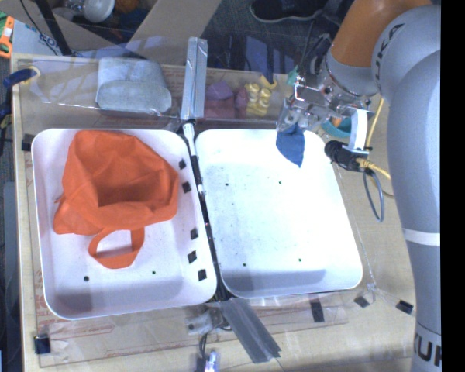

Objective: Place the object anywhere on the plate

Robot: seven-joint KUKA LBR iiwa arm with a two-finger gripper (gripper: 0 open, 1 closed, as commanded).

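I observed a small blue object (pixel 291 149) hanging from the gripper (pixel 293 124) above the far edge of the right bin (pixel 279 273); its upper end sat between the fingers, so I recorded the pincer as closed on it. The object hung clear of the bin floor, toward the far right corner. The grey arm (pixel 415 91), with its orange band (pixel 368 14), reached in from the right. In the left bin (pixel 77 301) I noted a crumpled orange bag (pixel 116 184) with a loop handle lying toward the near side. Beyond the bins, on the far bench strip, I saw a grey pad (pixel 133 85), a purple item (pixel 219 94) and a yellow item (pixel 258 98).
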